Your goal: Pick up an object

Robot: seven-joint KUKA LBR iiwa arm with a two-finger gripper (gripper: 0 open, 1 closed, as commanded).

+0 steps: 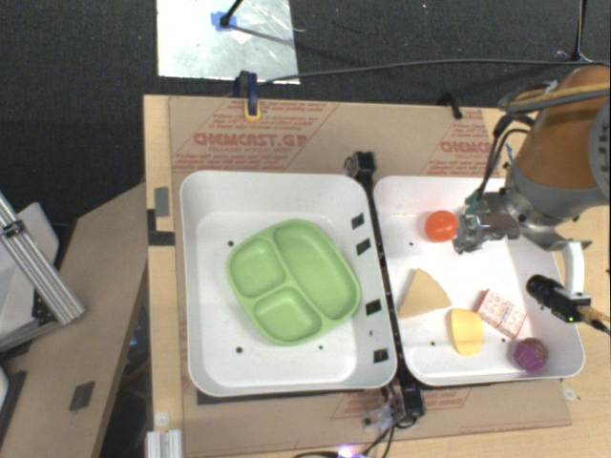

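Purple ball (530,353) sits far from the orange ball (440,225). Tool (474,232) hovers right beside the orange ball, approach stage I'd say; can't tell its grip state, lowering comes next.

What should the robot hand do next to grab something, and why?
Probably drop a bit lower and slide toward the orange ball. The gripper hangs in the right bin just beside the ball, nearer to it than to the other toys.

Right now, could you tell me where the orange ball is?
In the camera view, the orange ball sits in the right bin, near its far edge, just left of the gripper and beyond the tan wedge.
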